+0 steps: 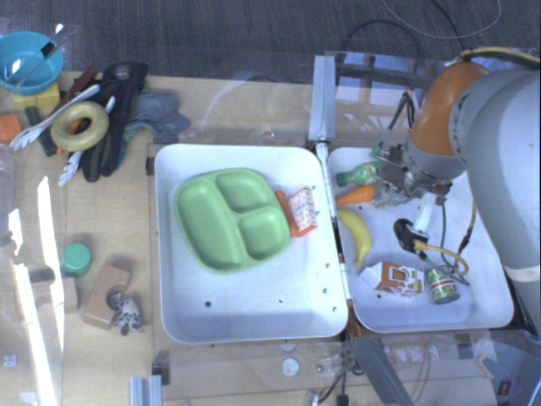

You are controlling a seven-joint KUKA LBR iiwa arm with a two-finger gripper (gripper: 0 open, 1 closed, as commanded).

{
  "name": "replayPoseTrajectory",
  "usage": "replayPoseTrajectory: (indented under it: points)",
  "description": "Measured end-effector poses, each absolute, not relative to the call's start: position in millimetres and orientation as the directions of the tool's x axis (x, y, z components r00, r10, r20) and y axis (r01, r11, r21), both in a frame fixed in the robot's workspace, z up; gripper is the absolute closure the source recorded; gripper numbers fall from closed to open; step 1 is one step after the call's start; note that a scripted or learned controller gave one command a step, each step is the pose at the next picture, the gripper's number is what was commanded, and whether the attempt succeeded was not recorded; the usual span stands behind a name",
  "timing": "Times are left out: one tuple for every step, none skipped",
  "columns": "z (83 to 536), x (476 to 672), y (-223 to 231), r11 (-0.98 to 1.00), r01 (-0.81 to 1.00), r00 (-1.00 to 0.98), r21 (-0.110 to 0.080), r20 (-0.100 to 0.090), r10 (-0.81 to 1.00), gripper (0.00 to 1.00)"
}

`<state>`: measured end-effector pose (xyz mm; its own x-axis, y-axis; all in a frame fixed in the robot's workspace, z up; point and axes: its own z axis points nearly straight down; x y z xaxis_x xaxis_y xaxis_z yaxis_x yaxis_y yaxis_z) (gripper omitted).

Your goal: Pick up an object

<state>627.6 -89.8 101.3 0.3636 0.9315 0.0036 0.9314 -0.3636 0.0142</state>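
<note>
- Camera view: gripper [397, 189] low in the right bin [486, 307], over the carrot [355, 195] and green bottle [357, 175].
- We can't tell the jaw state.
- We judge nothing lifted yet; grasp and lift remain.

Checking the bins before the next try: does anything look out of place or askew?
The snack packet in the left bin leans on the green divided plate rim, tilted rather than flat. Nothing looks spilled.
</note>
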Motion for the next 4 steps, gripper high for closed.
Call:
replayPoseTrajectory:
  points:
    - [100.6, 624.9, -97.2, -0.372, 0.928, 0.372, 0.012, -0.005, 0.928, 0.0]
    - [95.1, 622.1, -92.4, -0.011, 1.0, 0.011, 0.004, 0.0, 1.0, 0.0]
    - [107.6, 624.1, -91.5, -0.009, 1.0, 0.009, 0.01, 0.0, 1.0, 1.0]
    - [187.3, 617.6, -34.3, 0.062, 0.998, -0.062, 0.01, 0.0, 0.998, 1.0]
